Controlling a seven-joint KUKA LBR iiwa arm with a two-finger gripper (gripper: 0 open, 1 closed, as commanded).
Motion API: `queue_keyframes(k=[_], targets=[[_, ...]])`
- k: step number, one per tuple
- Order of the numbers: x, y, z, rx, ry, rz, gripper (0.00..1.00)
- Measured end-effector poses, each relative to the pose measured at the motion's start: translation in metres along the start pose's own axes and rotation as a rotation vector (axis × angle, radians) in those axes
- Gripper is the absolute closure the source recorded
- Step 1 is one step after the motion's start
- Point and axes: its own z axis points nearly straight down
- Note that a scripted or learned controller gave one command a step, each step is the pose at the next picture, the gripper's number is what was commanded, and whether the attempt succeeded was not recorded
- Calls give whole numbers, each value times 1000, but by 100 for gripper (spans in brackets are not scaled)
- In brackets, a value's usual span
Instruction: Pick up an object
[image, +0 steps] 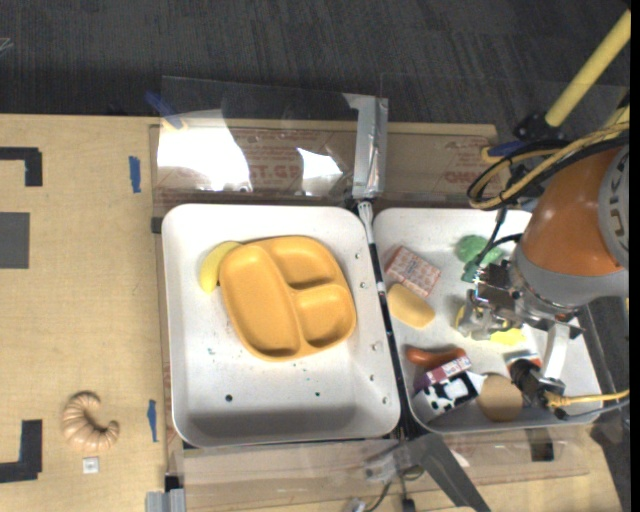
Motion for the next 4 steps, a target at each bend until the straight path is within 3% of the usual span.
queue_keyframes(k=[1,2,3,4], targets=[[25,-26,-81,0,0,530,100],[-31,-8,-64,5,-2,706,100],[-66,11,-41,6,-2,774,100],[-12,-14,-99,0,0,1036,100]])
